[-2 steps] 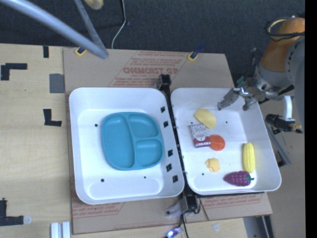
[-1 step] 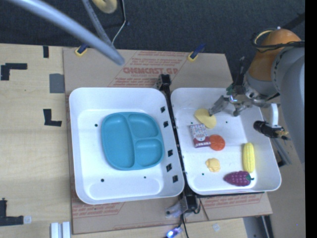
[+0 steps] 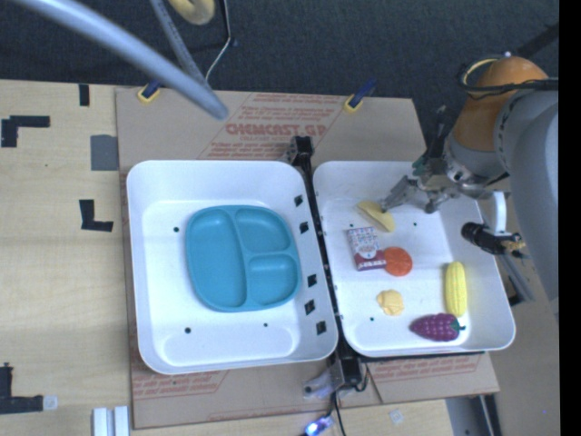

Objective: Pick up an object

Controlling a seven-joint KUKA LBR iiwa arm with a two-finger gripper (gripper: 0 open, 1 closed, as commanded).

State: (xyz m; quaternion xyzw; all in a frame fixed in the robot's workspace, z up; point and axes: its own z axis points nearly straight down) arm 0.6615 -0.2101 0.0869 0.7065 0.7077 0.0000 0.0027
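Overhead slanted view of a bench w/ two shallow white bins side by side on cardboard. The grey arm [image 3: 531, 153], orange band above the wrist, reaches in from the right over the right bin [image 3: 490, 334]. Its pincer [image 3: 392, 209] sits low at that bin's upper part, fingers pointing left and down; one thin finger [image 3: 399, 192] runs to a tip touching or just above a pale yellow wedge [image 3: 373, 214]. Can't tell how far the pincer is open, nor whether it grips anything: the wedge lies at the tip, not clearly between fingers. Just below the pincer, a small red-and-white packet [image 3: 363, 245]; right beside that, an orange round piece [image 3: 398, 262]. Further below, a small yellow-orange lump [image 3: 390, 302]. Below and to the right of the pincer, a yellow corn cob [image 3: 455, 287] stands lengthwise near the bin's right wall, w/ a purple grape bunch [image 3: 436, 326] under it at the bin's near edge. Well to the left of the pincer, the left bin [image 3: 154, 189] holds a blue divided plate [image 3: 241, 257], three sections, lying flat.
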